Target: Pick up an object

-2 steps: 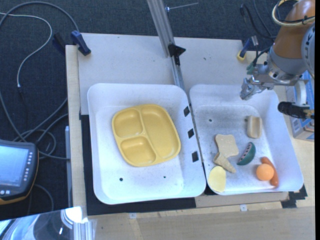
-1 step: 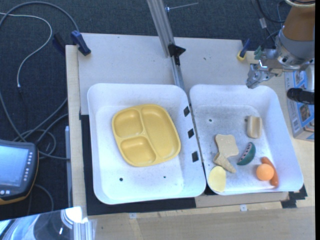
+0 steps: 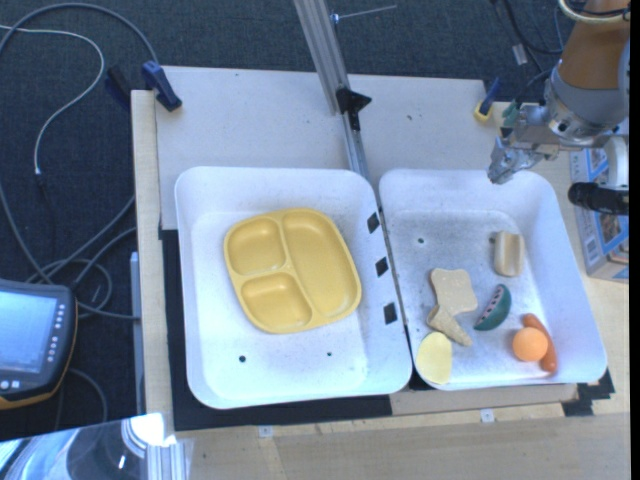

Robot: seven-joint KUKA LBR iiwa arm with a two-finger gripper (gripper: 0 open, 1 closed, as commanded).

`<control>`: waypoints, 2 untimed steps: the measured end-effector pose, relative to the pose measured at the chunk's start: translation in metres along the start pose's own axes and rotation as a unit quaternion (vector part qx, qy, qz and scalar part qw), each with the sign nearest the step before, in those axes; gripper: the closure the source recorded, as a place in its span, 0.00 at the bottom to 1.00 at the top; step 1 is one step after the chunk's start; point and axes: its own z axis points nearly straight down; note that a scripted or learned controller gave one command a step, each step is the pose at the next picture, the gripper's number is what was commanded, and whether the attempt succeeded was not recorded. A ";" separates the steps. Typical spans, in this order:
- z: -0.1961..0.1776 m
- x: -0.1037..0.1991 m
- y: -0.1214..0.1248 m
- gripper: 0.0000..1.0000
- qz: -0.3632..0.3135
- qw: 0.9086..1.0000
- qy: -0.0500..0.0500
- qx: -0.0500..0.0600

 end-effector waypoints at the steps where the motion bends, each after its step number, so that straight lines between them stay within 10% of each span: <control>1: -0.011 0.054 -0.012 1.00 -0.002 1.000 0.002 0.000; 2: -0.018 0.096 -0.037 1.00 -0.002 1.000 0.002 0.001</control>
